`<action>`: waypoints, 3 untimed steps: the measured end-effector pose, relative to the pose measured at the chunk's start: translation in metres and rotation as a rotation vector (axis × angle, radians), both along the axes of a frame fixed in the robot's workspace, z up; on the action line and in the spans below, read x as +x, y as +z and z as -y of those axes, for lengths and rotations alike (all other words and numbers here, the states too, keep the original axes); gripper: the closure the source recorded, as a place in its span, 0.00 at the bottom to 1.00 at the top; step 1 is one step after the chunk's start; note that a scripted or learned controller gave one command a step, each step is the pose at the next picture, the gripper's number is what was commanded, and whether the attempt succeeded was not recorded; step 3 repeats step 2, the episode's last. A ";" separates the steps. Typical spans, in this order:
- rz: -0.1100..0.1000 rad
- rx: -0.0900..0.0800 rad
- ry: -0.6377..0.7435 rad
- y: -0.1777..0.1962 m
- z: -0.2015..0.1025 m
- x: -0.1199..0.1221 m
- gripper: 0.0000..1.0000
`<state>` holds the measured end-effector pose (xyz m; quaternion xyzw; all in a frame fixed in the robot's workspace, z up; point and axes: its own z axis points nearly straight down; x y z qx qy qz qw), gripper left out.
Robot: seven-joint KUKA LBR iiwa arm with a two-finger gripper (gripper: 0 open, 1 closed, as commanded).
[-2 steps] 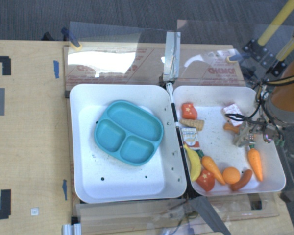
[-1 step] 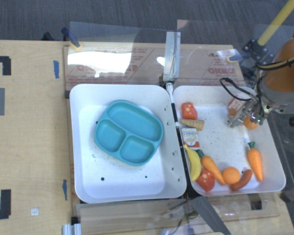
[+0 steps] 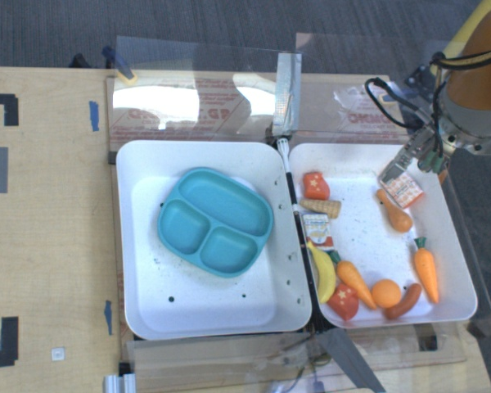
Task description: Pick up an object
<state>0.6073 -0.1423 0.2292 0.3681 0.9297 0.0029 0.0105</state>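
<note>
The right bin (image 3: 454, 219) has bare floor in its middle (image 3: 364, 232), open from above. Toys crowd its left wall: a tomato (image 3: 315, 185), a cone (image 3: 323, 208), a small packet (image 3: 318, 229) and a banana (image 3: 323, 273). Along the near edge lie a carrot (image 3: 353, 281), an orange (image 3: 385, 292) and a sausage (image 3: 403, 301); another carrot (image 3: 426, 273) lies by the right wall. In the left bin (image 3: 135, 219), a blue divided plate (image 3: 216, 220) fills the centre, leaving a free margin all round.
</note>
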 end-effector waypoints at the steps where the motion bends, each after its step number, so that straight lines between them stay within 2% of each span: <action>1: -0.019 0.005 -0.012 0.005 -0.080 -0.027 1.00; 2: -0.011 0.001 -0.056 -0.138 -0.017 -0.057 1.00; 3: -0.011 0.001 -0.056 -0.138 -0.017 -0.057 1.00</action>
